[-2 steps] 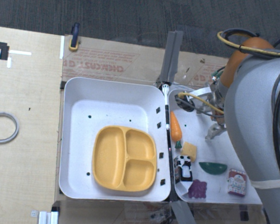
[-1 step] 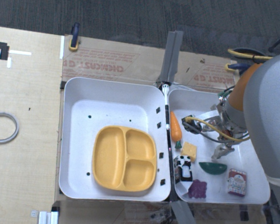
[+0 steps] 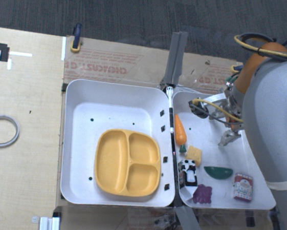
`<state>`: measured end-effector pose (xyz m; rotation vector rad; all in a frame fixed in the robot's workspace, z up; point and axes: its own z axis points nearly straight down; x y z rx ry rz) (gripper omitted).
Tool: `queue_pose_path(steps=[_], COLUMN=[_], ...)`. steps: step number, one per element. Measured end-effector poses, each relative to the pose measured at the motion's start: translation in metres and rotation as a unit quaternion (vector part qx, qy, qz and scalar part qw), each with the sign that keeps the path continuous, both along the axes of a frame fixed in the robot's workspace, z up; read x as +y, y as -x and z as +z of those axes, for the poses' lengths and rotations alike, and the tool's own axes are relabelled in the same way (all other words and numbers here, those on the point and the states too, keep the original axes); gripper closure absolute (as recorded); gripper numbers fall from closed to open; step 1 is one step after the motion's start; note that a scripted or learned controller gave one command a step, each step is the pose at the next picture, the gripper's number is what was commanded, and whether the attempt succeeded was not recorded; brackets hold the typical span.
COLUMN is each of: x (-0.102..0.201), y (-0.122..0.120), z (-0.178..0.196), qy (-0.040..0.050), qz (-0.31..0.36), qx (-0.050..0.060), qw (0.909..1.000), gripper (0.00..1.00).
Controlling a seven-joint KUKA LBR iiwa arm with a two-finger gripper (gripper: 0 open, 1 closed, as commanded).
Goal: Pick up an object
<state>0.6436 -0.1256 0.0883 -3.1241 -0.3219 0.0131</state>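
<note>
The claw [image 3: 229, 138] hangs over the far part of the right bin [image 3: 260, 174], holding nothing; I cannot tell how it is set. The step looks like approach. The objects lie nearer: carrot [image 3: 180, 131], yellow block [image 3: 194, 155], green piece [image 3: 218, 172], red packet [image 3: 243, 187], purple toy [image 3: 202, 194]. Next it must come down over one. The cardboard's [image 3: 113, 64] red print is unreadable.

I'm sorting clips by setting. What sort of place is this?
Probably a robot lab test bench: a grey arm reaches over two white bins holding toy items such as a carrot and a yellow divided plate.
</note>
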Motion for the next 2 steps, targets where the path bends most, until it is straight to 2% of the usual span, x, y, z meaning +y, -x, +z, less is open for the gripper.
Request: queue_pose_path(steps=[2], x=[0.0000], y=[0.0001], z=[-0.0003], qy=[0.0001], qz=[0.000], qx=[0.000], qw=[1.0000], gripper=[0.00])
